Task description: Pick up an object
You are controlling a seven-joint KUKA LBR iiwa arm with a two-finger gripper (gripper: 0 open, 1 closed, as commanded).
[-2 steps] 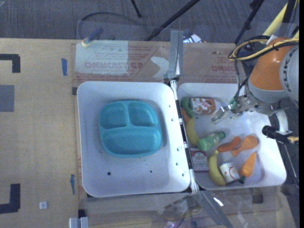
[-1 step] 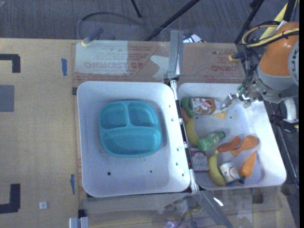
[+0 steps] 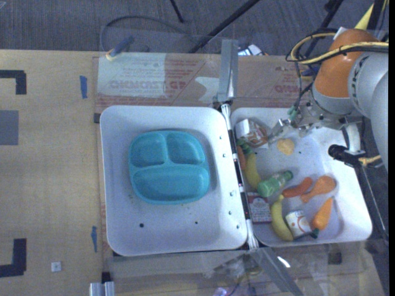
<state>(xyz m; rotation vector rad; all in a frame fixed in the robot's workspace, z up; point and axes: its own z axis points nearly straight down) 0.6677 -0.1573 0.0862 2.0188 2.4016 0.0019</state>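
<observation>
Reaching in from the right, the gripper (image 3: 295, 119) hangs over the right bin (image 3: 355, 221) near a yellow piece (image 3: 285, 146). Gripper state cannot be determined; the arm is cropped.

Objects for picking, right bin (image 3: 355, 217).
Two bananas (image 3: 251, 168) (image 3: 281, 221), a green bottle (image 3: 274, 182) lying flat, orange carrot-like pieces (image 3: 323, 213), a small yellow item (image 3: 285, 145), and packets (image 3: 260, 209) lie clustered together.
</observation>
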